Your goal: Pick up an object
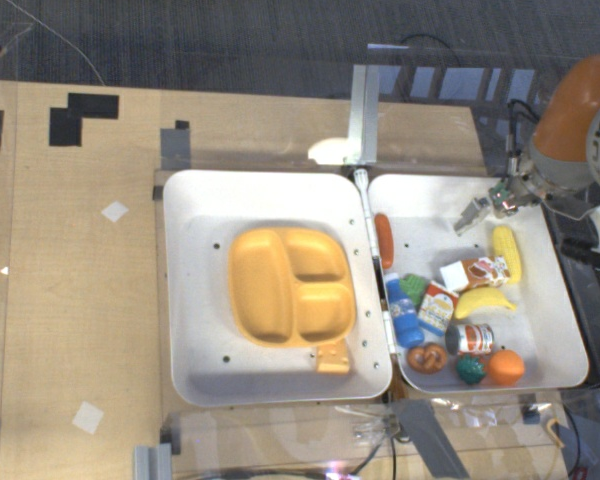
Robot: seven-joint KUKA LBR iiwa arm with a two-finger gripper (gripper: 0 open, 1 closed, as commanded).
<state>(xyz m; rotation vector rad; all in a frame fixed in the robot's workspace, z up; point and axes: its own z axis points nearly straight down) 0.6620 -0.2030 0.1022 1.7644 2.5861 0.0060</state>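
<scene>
The arm [580, 118] comes in from the right, and its gripper [480, 211] hangs over the top part of the right bin [430, 193]. Its two fingers are spread apart, and there is nothing between them. Under them is bare white bin floor. The toys sit lower down in this bin. A corn cob [506, 252] stands just below the gripper, and a banana [483, 303] lies under the corn. A small red and white packet [483, 270] lies between them, beside a white block [452, 276]. A hot dog [384, 240] lies along the left wall of the bin. Near it are a green toy [412, 289], a blue bottle [402, 320] and a little carton [435, 309]. At the bottom sit a pretzel [427, 358], a can [474, 339], a dark green toy [469, 370] and an orange [505, 367]. The left bin [195, 268] holds a yellow tray [290, 286] with three parts, and a small yellow block [332, 359] lies just below the tray.
</scene>
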